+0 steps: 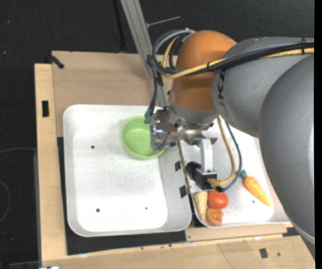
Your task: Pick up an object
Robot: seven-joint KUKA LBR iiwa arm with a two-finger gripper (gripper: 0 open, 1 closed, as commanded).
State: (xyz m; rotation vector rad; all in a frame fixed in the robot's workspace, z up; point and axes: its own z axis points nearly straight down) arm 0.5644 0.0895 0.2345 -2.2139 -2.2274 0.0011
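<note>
A light green bowl [138, 139] sits in the left bin [110, 206], near its right wall at the back. My gripper [159, 131] hangs at the bowl's right rim, overlapping it from this angle. The wrist's orange band [197, 66] and the bulky grey arm [273, 100] stand above it and hide the back of the right bin. Whether the gripper touches the bowl I cannot tell.
The right bin [245, 220] holds a red tomato [218, 199], an orange carrot [257, 189], a beige piece [201, 202] and a small brownish item [214, 217] near its front. A metal rail [137, 24] slants in from the top. The wooden bench [88, 77] surrounds both bins.
</note>
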